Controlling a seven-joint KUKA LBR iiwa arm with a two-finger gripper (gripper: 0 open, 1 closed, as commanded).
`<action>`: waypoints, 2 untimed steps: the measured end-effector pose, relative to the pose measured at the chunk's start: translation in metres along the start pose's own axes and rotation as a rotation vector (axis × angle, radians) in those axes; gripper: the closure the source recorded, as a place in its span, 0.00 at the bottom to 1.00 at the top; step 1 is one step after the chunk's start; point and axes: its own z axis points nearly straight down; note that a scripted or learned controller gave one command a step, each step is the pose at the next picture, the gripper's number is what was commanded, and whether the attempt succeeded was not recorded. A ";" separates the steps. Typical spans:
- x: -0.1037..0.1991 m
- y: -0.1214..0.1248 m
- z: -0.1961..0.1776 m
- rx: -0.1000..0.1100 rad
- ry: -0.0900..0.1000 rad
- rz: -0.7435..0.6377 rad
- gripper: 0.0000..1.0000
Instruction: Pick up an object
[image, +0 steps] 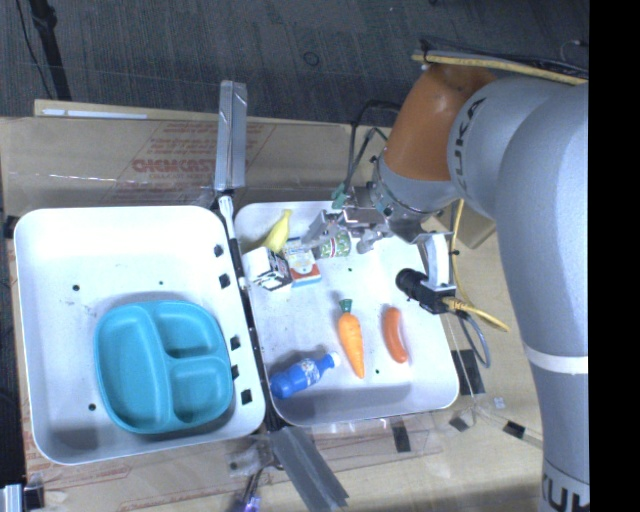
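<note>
In the right bin's (440, 385) far-left corner, the pincer (335, 232) hangs over a small clutter beside a banana (278, 231); its state I cannot tell. Nearer: carrot (350, 340), sausage (396, 334), blue bottle (303, 374). Left bin (60, 260): blue tray (160, 365).

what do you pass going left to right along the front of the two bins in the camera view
blue divided plate → blue bottle → carrot → sausage
</note>
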 end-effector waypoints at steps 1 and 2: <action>-0.033 -0.058 0.111 -0.003 0.000 -0.280 0.00; -0.062 -0.110 0.112 -0.002 0.002 -0.050 0.00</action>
